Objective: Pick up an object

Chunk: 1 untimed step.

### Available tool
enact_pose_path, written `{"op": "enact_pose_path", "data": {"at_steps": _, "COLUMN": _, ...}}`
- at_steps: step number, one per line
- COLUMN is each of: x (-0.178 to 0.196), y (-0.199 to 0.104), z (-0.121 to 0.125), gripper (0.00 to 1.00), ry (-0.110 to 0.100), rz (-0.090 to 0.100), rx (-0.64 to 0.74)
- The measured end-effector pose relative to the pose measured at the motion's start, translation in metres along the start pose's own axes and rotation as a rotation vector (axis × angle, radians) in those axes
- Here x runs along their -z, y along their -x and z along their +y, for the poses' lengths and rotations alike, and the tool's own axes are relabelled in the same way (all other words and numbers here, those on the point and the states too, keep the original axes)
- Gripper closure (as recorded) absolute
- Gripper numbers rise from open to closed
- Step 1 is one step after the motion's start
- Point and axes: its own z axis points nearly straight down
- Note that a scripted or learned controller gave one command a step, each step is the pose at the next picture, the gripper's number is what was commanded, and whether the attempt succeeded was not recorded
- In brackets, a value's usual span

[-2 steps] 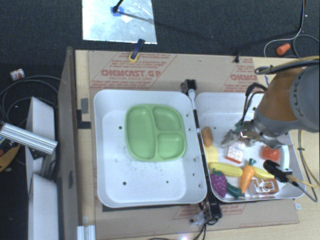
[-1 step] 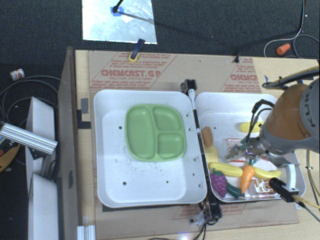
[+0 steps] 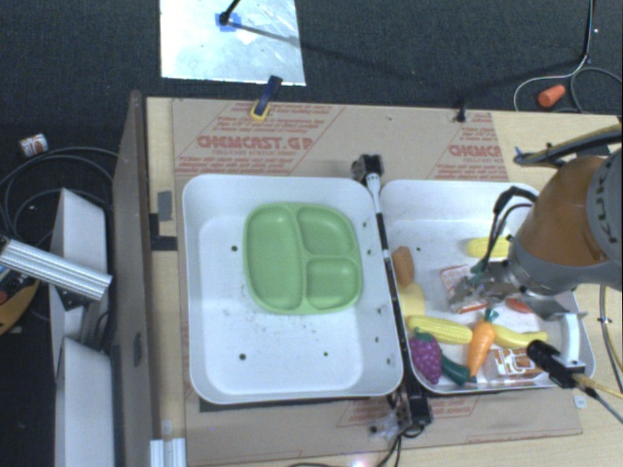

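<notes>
1. The end effector [image 3: 484, 288] sits low in the right bin [image 3: 428, 202]; its grip state cannot be told.
2. Carrot [image 3: 479, 345], corn [image 3: 440, 330] and grapes [image 3: 425, 356] lie just beside it.

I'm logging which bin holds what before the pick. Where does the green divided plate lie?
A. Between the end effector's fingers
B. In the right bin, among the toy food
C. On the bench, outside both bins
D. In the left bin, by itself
D: the green divided plate lies flat in the left bin, while the toy carrot and other food sit in the right bin.
</notes>
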Motion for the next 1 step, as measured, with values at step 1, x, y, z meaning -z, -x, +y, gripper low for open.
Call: {"op": "enact_pose_path", "data": {"at_steps": 1, "x": 0.0948, "y": -0.071, "z": 0.0059, "gripper": 1.0, "ry": 0.007, "rz": 0.002, "rx": 0.01}}
